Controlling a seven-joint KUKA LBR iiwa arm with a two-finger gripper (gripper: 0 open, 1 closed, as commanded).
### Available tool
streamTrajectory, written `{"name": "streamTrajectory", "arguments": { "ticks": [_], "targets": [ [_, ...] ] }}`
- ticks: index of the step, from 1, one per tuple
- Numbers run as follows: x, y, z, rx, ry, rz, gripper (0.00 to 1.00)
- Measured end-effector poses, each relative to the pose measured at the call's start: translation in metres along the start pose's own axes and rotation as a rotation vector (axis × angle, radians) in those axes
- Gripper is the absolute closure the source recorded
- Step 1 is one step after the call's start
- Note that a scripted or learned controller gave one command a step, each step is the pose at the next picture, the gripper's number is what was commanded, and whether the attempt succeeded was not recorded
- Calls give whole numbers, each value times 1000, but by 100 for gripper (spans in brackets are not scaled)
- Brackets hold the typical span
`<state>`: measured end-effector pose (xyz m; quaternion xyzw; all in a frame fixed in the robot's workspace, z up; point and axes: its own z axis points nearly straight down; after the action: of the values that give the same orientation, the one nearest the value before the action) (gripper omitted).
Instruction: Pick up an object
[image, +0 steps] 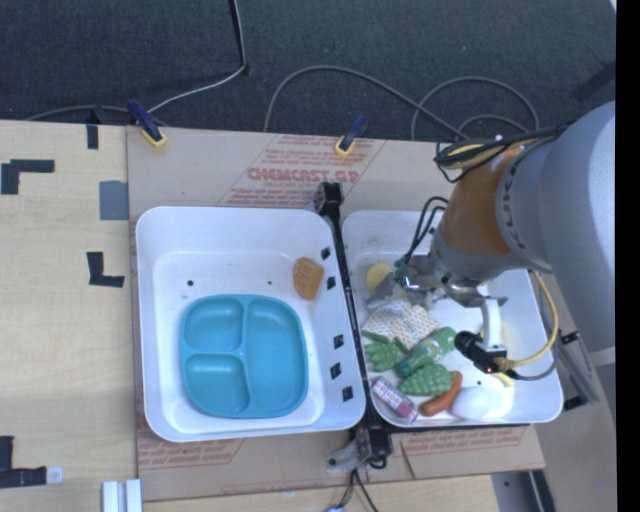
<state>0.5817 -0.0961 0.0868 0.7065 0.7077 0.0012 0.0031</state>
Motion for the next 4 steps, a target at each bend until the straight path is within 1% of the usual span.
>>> {"name": "streamTrajectory", "arguments": {
  "ticks": [1,2,3,4],
  "targets": [
    [34,88,-98,3,2,-1,0],
    [-53,5,-50,10,1,2,0],
    [-116,-46,-78,7,1,2,0],
    [-120,-58,-12,-6,-5,1,0]
  ]
}}
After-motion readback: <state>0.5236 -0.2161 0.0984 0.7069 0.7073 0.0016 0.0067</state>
